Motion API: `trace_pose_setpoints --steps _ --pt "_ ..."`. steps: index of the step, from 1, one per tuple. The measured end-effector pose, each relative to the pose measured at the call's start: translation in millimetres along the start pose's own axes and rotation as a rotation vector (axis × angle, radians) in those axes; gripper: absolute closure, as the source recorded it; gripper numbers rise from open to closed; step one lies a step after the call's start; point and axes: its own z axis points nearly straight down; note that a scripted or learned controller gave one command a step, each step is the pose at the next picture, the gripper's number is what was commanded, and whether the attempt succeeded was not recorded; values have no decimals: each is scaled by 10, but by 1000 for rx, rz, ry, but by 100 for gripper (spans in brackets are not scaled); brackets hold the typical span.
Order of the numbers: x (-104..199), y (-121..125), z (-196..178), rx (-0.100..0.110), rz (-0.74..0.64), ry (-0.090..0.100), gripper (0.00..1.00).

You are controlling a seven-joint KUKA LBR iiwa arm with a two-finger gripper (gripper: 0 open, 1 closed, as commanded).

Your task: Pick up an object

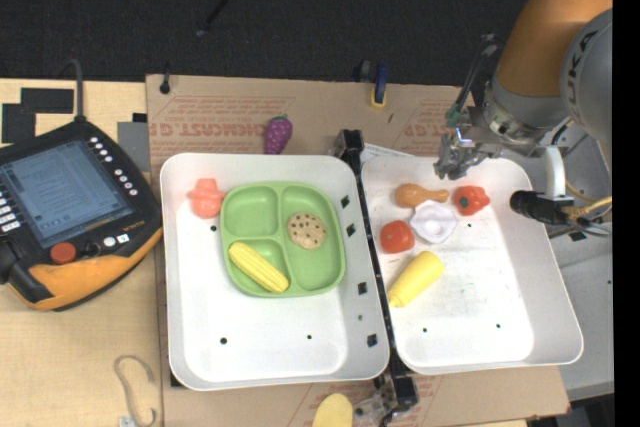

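Two shallow white bins side by side on brown cardboard, largest in the scene: left bin and right bin, touching along the middle seam. Next in bulk, grey arm with orange band, reaching in from the right above the far corner of the right bin. Then a teach pendant, well clear to the left of the bins.

Inside the left bin, a green divided plate carrying a corn cob and a cookie in separate compartments; just beside its far-left rim, a pink toy.

Inside the right bin, from big to small: yellow bottle lying tilted, drumstick, white cup, red tomato, red pepper. All five resting on the bin floor, clustered in the far half, cup touching or nearly touching drumstick.

Smallest, the gripper, hanging just past the far rim, near drumstick and pepper but apart from both. Too small and dark to tell whether spread or pressed together; nothing visibly pinched.

Judged progress: early. No object raised, no contact made. Left to do: choose a target, most likely drumstick or pepper as the nearest, descend, close, lift.
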Motion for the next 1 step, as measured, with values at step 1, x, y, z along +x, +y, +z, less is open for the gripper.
trace_pose_setpoints --steps 1 --pt "-6 3 -154 2 1 1 100"
